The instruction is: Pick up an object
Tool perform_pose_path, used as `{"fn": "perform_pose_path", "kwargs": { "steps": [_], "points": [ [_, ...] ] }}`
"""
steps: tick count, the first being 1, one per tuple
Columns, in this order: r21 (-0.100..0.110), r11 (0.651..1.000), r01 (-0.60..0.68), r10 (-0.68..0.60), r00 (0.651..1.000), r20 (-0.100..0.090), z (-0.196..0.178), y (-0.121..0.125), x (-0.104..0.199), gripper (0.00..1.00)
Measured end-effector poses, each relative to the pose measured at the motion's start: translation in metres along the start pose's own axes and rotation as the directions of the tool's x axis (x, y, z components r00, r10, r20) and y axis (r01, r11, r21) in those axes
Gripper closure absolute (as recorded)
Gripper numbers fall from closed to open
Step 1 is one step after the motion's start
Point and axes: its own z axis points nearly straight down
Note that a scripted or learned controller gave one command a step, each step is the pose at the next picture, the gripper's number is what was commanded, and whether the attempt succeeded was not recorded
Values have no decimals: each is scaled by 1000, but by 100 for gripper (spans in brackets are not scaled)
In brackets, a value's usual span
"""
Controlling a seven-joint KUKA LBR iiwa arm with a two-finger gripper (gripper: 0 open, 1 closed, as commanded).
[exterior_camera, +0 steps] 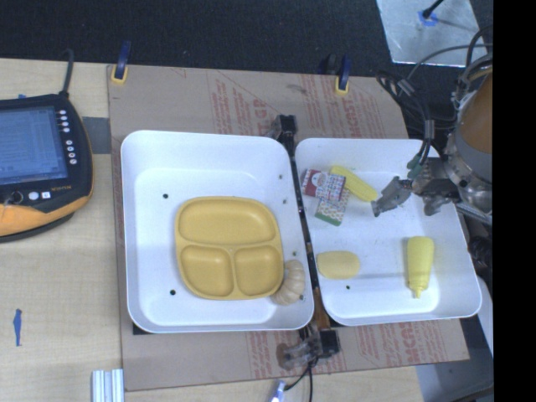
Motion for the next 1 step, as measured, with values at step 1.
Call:
{"fn": "perform_pose_path", "kwargs": {
  "steps": [1],
  "points": [
    [0,1000,-2,2,1000,3,40,47,-65,0]
  ]
}}
